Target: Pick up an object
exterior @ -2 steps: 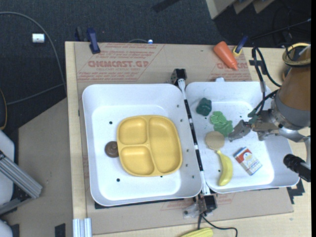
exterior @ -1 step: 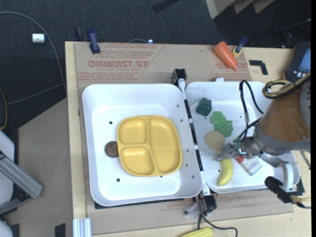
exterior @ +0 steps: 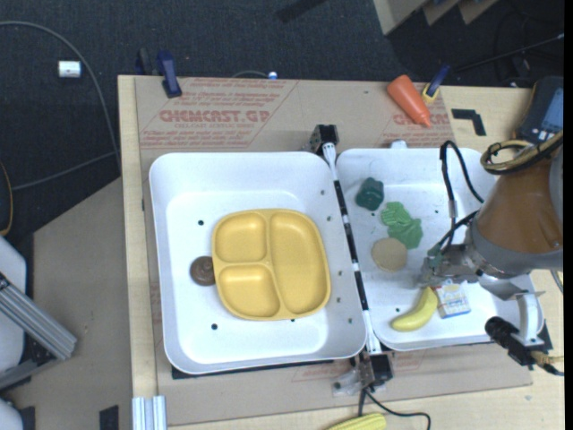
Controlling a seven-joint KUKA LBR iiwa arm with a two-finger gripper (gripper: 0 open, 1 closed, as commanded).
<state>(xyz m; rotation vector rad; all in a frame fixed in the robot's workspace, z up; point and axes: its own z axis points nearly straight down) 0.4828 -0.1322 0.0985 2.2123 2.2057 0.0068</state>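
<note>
The right bin (exterior: pixel 466 173) holds a dark green piece (exterior: pixel 370 193), a light green leafy toy (exterior: pixel 401 223), a tan round disc (exterior: pixel 389 254), a yellow banana (exterior: pixel 416 312) and a small printed box (exterior: pixel 454 301). My gripper (exterior: pixel 436 273) hangs low over this bin, just above the banana's upper end and right of the tan disc. The arm's orange band (exterior: pixel 528 213) rises behind it and hides part of the bin's right side. Nothing is visibly held.
In the left bin (exterior: pixel 179 186) a yellow divided plate (exterior: pixel 269 263) lies beside a brown round piece (exterior: pixel 202 270). An orange carrot-like toy (exterior: pixel 409 100) and a blue clamp (exterior: pixel 167 73) lie on the bench behind the bins. A black cable (exterior: pixel 452 173) loops over the right bin.
</note>
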